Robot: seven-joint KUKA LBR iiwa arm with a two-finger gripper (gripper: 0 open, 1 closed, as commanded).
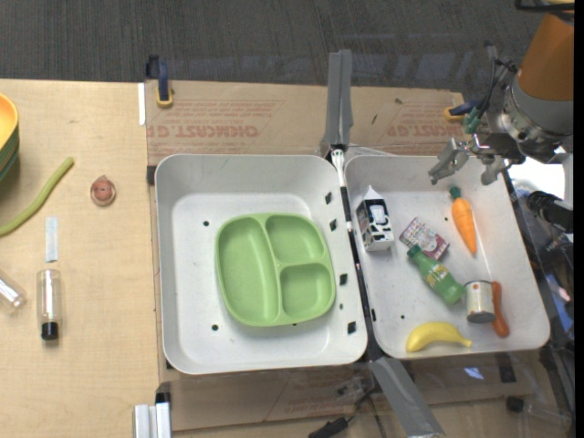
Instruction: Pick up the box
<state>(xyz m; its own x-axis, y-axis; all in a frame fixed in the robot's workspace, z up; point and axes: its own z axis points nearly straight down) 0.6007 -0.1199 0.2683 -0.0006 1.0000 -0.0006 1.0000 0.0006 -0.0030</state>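
The box is a small black-and-white carton with a gabled top, lying near the left wall of the right bin. My gripper hangs over the bin's far right corner, well to the right of the box and beyond it. Its two fingers are spread apart with nothing between them. An orange carrot lies just below the gripper.
In the right bin also lie a pink packet, a green bottle, a small can, a second carrot and a banana. The left bin holds a green divided plate.
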